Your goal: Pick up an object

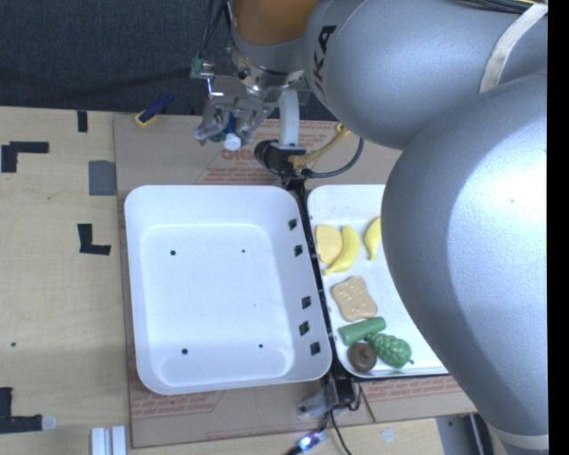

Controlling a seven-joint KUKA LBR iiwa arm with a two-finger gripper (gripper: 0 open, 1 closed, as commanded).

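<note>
A: Logging the gripper (233, 124) first. It hangs past the far rim of the left bin (142, 213), over the brown cardboard sheet (169, 147), under the arm's orange band (267, 19). Metal parts, cables and a small blue-white piece crowd the tip.

B: Finger state?

A: Cannot tell. The fingertips blur into the hardware around them, so no gap or closure can be read. Nothing identifiable is seen between them.

B: Candidate objects?

A: All sit in the right bin (342, 192), well apart from the gripper. Far end: a pale yellow round slice (328, 242), a banana (348, 250) touching its right side, and another yellow piece (372, 236) partly hidden by the grey arm (471, 222). Middle: a tan cracker-like slab (354, 299). Near end: a green cucumber-like piece (361, 330), a bumpy green item (391, 349) just beside it, and a brown round item (362, 356) touching the near rim area.

B: Between the bins?

A: A black strip with clips (308, 275) runs along the shared edge. A black cable (333, 169) loops near the far end of it.

B: Surroundings?

A: Wooden bench (53, 284) with black tape marks (89, 240); a blue and yellow object (154, 109) lies at the far edge.
</note>
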